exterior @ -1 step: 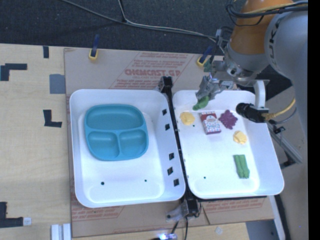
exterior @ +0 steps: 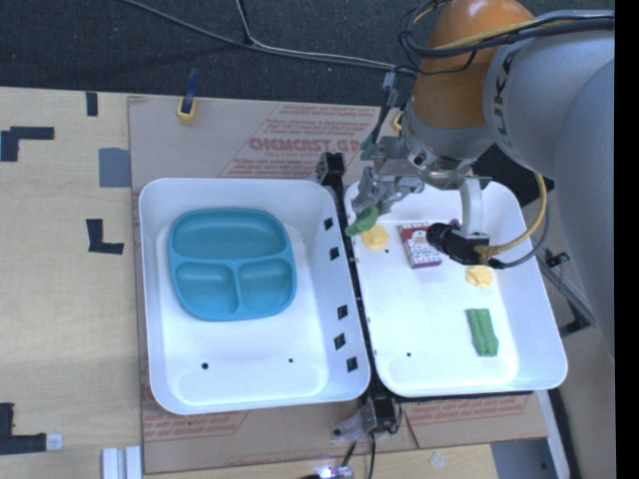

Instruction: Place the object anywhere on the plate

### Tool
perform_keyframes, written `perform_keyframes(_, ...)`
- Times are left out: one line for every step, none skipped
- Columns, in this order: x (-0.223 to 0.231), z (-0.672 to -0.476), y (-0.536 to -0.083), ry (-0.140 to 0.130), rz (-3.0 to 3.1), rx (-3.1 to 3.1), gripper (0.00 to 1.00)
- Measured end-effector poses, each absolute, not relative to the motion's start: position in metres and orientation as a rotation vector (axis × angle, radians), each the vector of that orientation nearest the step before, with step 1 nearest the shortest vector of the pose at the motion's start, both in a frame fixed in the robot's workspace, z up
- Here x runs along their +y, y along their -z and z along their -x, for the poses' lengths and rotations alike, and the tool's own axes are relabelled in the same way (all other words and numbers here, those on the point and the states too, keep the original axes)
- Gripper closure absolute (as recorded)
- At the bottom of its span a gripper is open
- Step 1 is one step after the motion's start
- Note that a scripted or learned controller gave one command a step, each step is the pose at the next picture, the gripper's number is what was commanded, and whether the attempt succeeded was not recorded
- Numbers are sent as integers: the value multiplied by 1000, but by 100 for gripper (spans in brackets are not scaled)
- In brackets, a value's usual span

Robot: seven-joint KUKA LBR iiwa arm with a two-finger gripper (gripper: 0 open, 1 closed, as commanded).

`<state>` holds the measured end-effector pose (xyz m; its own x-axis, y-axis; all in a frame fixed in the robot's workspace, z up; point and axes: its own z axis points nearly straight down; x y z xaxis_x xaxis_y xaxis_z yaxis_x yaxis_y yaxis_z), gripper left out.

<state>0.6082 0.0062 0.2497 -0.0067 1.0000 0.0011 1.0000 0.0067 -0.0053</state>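
The gripper (exterior: 367,211) hung over the right bin's (exterior: 439,352) left edge, its fingers pinching a small green object (exterior: 361,218) just above a yellow piece (exterior: 374,237). The blue plate (exterior: 233,263) sat in the left bin (exterior: 245,382), well apart, with open floor below it. The right bin carried two yellow pieces, one red box (exterior: 421,246) and one green block (exterior: 482,331).

Blue plate (exterior: 233,263) in left bin (exterior: 160,367)
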Motion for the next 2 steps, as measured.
perform_keyframes(65,-590,-235,-6,2210,-2226,100)
perform_keyframes(126,-585,-231,-4,2211,-2228,100)
